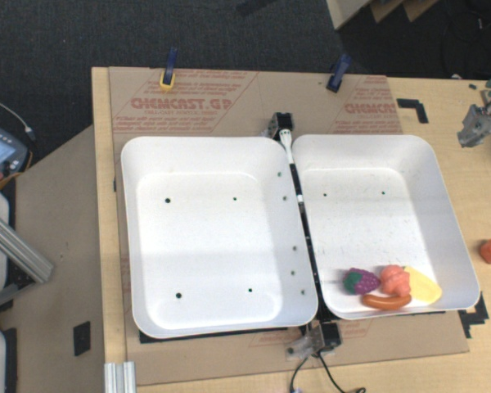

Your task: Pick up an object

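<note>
Four small toys sit bunched in the near right corner of the right bin (pixel 376 158): a purple lumpy piece (pixel 361 281), a pink-orange piece (pixel 396 279) touching it, a yellow piece (pixel 426 288) against the bin's near wall, and a long orange piece (pixel 386 301) lying just in front of the others. They overlap, so their outlines are hard to separate. Just nearer, a dark clip (pixel 322 335) with a trailing cable sits at the seam between the bins; its detail is too small to read. Left bin (pixel 139 219) shows a few dark dots on its floor. Out on the bench at the right, an orange object (pixel 490 251) is cut off by the frame edge, kind unclear. Both bins rest on a brown board (pixel 229 105) with red print, partly covered by the bins. Farther back, a second dark clip (pixel 281 125) marks the far end of the seam, and two blue clamps (pixel 170 66) (pixel 339 73) grip the board's far edge. Gripper (pixel 479 122) hangs at the far right, well apart from the toys, partly cropped and blurred; whether it is spread or closed cannot be told, and nothing is visibly in it.
</note>
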Robot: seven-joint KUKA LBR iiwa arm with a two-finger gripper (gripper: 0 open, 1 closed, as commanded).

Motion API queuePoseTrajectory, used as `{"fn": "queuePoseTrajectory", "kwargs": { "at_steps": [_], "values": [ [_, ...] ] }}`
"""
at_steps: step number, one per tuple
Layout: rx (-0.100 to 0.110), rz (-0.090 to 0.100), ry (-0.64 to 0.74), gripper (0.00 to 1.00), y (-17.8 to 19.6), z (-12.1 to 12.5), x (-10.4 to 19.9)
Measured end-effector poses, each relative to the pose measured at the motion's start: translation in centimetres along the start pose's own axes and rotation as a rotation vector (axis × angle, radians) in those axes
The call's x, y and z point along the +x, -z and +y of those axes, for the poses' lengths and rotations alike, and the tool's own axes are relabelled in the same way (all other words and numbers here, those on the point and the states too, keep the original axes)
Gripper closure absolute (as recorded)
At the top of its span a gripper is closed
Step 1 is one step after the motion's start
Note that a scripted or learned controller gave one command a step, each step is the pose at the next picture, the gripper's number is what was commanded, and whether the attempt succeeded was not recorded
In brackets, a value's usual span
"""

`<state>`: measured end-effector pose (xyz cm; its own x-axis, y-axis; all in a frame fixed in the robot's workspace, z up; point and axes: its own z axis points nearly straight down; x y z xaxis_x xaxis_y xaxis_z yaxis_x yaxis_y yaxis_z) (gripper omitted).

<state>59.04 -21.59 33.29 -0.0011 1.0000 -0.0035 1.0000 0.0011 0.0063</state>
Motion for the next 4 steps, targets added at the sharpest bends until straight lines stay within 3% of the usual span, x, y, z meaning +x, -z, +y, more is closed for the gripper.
{"fn": "queuePoseTrajectory", "kwargs": {
  "at_steps": [4],
  "values": [
    [-0.015,-0.011,0.002,1.0,4.2,0.3,-0.1]
  ]
}}
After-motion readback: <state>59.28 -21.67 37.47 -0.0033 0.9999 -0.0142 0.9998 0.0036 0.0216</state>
